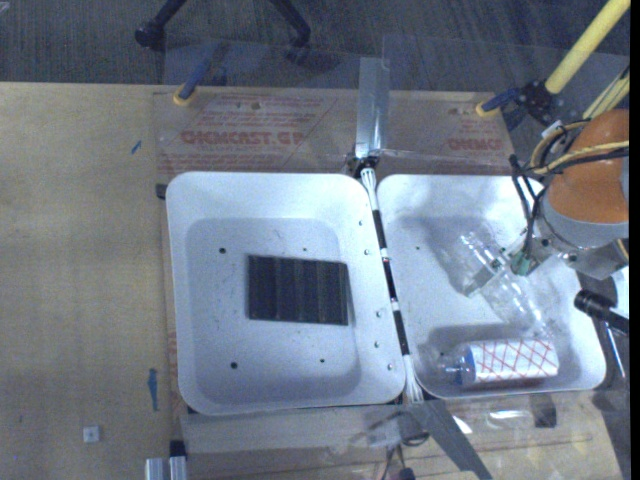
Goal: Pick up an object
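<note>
A dark ridged panel point(298, 290) lies alone in the left bin point(190, 228); end effector's state: cannot tell.

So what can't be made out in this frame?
- The hand in the camera view: see-through and blurred against the right bin, so its state is unclear.
- Arm: cut off by the right edge.
- Bottle with red-patterned wrap: print too small to read.
- Dark ribbed slab in the left bin: its material is unclear.
</note>
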### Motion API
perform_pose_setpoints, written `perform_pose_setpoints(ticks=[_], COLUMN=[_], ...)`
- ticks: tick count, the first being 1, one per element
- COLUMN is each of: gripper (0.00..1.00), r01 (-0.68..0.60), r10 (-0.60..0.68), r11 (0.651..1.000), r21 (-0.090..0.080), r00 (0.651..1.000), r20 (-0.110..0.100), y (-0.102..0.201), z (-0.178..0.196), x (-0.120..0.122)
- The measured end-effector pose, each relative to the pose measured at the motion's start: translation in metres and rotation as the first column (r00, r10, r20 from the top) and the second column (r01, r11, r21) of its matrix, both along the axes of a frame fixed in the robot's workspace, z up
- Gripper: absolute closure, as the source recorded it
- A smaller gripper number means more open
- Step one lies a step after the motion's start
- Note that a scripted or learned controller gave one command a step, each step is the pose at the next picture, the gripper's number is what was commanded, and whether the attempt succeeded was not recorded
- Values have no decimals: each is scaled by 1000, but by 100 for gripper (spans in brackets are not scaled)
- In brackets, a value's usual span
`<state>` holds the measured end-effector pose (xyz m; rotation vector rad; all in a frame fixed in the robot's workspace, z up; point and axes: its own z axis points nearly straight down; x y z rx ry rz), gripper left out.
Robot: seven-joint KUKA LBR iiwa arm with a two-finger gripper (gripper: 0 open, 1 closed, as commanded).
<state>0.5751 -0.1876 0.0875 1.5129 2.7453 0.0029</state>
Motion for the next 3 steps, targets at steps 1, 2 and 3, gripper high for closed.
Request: perform_pose_setpoints(ticks=[1, 2, 3], gripper=[100, 100, 100], r01=[2, 15, 65], r10=[-2, -15, -65], r11=[1000, 1000, 998], r21=[0, 1, 0], r00=[1000, 1000, 998], r20=[5, -4, -2], y=[-1, 39, 19], z=[10, 102, 159], x=[1, 34, 55])
